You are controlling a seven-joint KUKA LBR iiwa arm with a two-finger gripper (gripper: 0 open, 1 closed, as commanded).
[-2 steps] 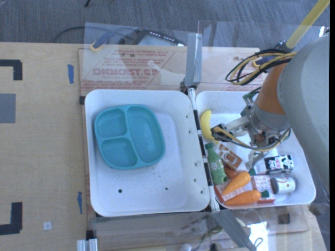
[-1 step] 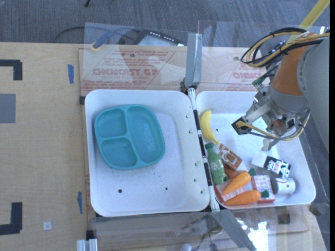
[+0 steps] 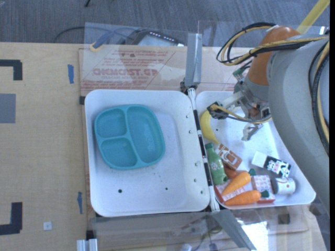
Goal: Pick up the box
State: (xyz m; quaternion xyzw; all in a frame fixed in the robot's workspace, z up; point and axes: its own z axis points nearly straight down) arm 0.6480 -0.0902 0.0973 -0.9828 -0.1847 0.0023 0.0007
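One small white box (image 3: 272, 164) with black cow-like markings is lying in the right bin (image 3: 293, 156), toward that bin's right wall – its long axis is running from upper left to lower right, with the plain white end pointing up-left and the patterned end pointing down-right. Just below it, a white cup-like container (image 3: 286, 186) is lying on its side. To the left of that, two orange carrots (image 3: 238, 188) are resting across a red-and-white packet (image 3: 260, 183), and a green bottle (image 3: 214, 163) is standing beside the bin's left wall, with a brown snack packet (image 3: 229, 157) next to it. A yellow banana (image 3: 207, 127) is lying above the bottle.

The gripper (image 3: 242, 114) is hanging over the upper part of the right bin, well apart from the box; whether it is released or clenched cannot be told, and nothing is visibly in its grasp. In the left bin (image 3: 175, 187), a teal divided plate (image 3: 129, 136) is sitting.
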